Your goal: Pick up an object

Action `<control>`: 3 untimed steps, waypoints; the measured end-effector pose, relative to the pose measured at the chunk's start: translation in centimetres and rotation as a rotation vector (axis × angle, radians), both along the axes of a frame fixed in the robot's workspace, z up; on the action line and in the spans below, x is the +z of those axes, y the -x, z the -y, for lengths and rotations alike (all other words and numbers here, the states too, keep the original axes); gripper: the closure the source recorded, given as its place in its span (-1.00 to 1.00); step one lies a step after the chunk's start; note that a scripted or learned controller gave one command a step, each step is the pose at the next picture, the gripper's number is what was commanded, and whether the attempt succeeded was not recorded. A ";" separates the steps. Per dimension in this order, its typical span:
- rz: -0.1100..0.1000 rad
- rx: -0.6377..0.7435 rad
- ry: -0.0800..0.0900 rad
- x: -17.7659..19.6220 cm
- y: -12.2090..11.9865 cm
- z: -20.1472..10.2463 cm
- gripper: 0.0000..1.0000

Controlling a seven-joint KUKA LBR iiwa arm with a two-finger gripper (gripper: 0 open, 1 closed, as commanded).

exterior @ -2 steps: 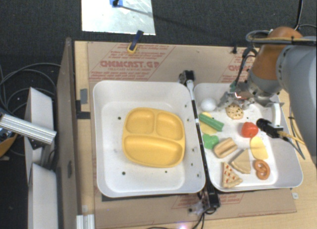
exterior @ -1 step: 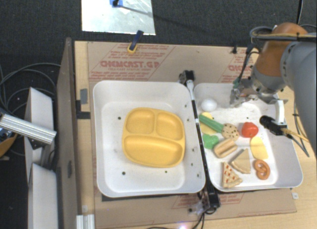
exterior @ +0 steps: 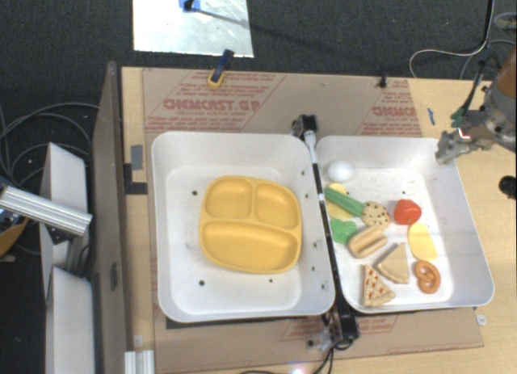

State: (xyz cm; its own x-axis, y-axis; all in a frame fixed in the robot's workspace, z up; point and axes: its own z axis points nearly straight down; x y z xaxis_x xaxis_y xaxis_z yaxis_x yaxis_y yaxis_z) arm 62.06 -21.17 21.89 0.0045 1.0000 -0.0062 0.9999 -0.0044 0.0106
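Toy food is seen in the right bin (exterior: 477, 271), piled toward its left and lower parts. Nearest the camera, at 6 o'clock in that bin, a pizza slice (exterior: 375, 287) is laid, with a sandwich wedge (exterior: 394, 264) just above it and a pretzel (exterior: 426, 276) at 4 o'clock. A hot dog (exterior: 367, 241) and a yellow lemon (exterior: 422, 242) are found in the middle. Above them a cookie (exterior: 376, 215) and a red tomato (exterior: 407, 212) are set. Green pieces (exterior: 344, 201) are placed by the left wall. A white egg (exterior: 339, 172) is seen at 11 o'clock, farthest back. In the left bin (exterior: 179, 158) a yellow divided plate (exterior: 250, 224) is held. The gripper (exterior: 454, 144) is seen at 2 o'clock, by the right bin's far corner, well apart from the food. Nothing is seen in it; how far it is opened cannot be told.
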 end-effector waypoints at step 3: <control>-0.004 0.006 -0.005 -12.2 4.0 -1.0 1.00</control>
